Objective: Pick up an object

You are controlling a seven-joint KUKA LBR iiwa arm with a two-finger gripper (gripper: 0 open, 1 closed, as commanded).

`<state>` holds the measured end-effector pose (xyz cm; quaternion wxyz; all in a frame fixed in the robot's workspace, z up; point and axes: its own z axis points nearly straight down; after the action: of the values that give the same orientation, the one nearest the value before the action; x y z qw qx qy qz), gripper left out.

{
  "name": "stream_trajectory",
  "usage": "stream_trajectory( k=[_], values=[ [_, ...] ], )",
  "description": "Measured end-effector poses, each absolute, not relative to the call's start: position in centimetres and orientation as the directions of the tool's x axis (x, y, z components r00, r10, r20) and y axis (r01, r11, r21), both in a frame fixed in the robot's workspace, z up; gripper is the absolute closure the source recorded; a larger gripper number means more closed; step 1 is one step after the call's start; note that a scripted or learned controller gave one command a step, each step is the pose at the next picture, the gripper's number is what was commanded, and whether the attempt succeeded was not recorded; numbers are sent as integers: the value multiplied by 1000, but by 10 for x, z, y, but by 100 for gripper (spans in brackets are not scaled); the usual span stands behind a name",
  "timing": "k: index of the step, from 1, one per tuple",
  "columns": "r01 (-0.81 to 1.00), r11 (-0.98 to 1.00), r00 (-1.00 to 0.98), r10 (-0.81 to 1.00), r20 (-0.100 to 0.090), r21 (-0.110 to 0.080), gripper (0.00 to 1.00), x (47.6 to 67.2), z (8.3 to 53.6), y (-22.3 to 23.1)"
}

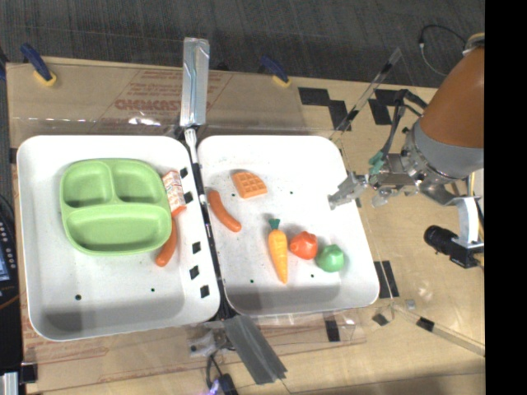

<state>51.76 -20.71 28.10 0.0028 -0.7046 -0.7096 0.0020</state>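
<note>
The grey robot arm with the orange band reaches in over the right edge of the right white bin. Its jaws hang there at about, up near the far right corner. I cannot tell if they are wide or narrow.

The closest toys lie toward the near side of the bin, left of the jaws. The round green plastic vegetable sits near the right edge. The small red plastic tomato touches it. Just beside that lies the orange plastic carrot with a green top, long way running from far to near.

I think the green one is easiest to reach. It looks smooth, round and shiny, so it might roll.
</note>
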Motion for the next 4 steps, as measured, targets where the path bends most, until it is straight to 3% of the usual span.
stream_trajectory(
  k=[1,2,3,4],
  values=[
    [991,-137,137,991,-1,-3,0,500,337,-212],
    [996,86,-86,996,-1,-3,0,520,355,-184],
    [992,127,-127,992,1,-7,0,484,239,-154],
    [940,343,-343,940,4,-2,0,486,90,-143]
  ],
)
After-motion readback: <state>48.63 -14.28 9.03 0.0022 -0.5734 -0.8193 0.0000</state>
